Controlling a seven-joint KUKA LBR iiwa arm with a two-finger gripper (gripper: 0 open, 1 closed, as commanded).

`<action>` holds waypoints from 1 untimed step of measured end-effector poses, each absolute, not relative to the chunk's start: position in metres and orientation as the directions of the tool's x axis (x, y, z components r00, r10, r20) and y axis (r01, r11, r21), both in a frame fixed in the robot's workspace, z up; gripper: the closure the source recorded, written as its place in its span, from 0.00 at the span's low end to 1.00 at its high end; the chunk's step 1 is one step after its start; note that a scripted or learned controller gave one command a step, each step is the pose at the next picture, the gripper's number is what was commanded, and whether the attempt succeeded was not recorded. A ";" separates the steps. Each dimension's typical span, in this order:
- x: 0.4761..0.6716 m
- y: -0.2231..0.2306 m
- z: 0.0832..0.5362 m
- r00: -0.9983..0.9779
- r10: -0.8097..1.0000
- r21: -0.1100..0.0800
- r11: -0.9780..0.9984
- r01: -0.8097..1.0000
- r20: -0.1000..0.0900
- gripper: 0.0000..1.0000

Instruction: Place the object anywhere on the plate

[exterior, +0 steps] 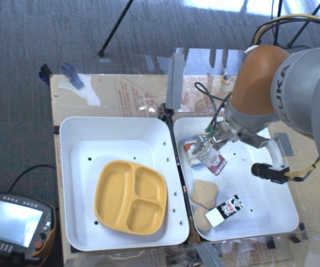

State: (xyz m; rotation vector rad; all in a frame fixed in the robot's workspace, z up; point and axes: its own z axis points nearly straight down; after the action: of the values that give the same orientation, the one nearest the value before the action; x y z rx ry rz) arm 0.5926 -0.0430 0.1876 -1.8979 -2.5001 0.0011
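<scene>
Right bin [282, 216], near to far: carton [225, 211] at the front, tan biscuit [205, 193] behind it, then red packet [203, 156] directly under the gripper [206, 148], finger state indeterminate; yellow plate [131, 204] sits in the left bin [76, 149].

A yellow three-compartment plate [131, 203] lies flat, seemingly bare, in the left bin [76, 132].

It was a robotics lab: a grey carpeted floor [65, 26], tripod legs [118, 21], a teach pendant [16, 224] beside the worktop [126, 90], and cabling [276, 26].
</scene>
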 end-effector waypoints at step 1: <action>0.557 0.005 0.252 -0.364 0.932 0.002 0.364 0.932 0.001 1.00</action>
State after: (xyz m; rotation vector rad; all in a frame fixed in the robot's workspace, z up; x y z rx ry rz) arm 0.5568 0.0055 0.2515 -1.7727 -2.5946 -0.0034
